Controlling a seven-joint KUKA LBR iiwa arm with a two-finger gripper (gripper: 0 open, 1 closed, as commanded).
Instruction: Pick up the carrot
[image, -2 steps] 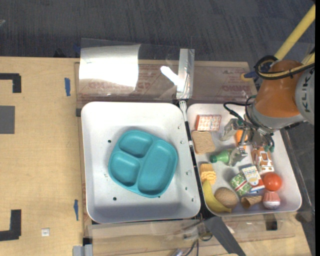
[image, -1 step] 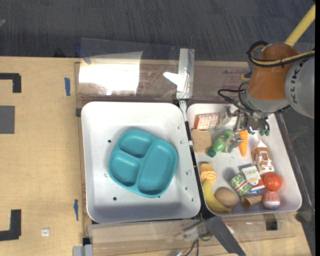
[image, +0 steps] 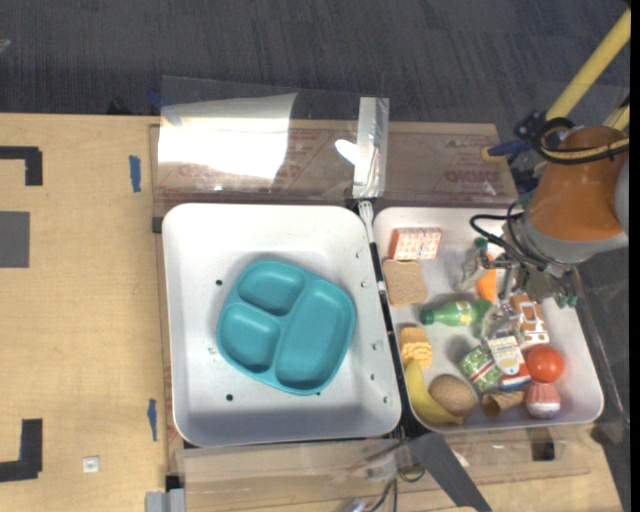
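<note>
the jaws (image: 497, 285) hang over the carrot (image: 486, 284) in the right bin (image: 590, 385), their state unclear.

I see toys crowding my gripper (image: 497, 292) on every side in the right bin (image: 592, 385); open floor around the teal tray (image: 287, 326) far to its left.

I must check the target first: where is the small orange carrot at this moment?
The small orange carrot lies in the right white bin, near its upper right part, directly under the gripper, just right of the green bottle.
</note>
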